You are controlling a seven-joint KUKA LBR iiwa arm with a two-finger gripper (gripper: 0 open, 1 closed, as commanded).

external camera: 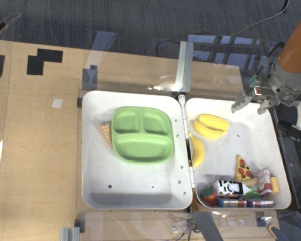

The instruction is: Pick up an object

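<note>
My gripper hangs over the far right corner of the right bin, its two fingers spread apart with nothing between them. A yellow corn-like toy lies to its left in the bin's far part, with a yellow banana just below it by the divider. A pizza slice toy lies lower right. Several small items are heaped along the near wall, among them a black-and-white piece and a small can.
The left bin holds a green divided plate with a tan waffle-like piece tucked at its left edge. A metal post rises behind the divider between the bins. Cables run behind the right bin.
</note>
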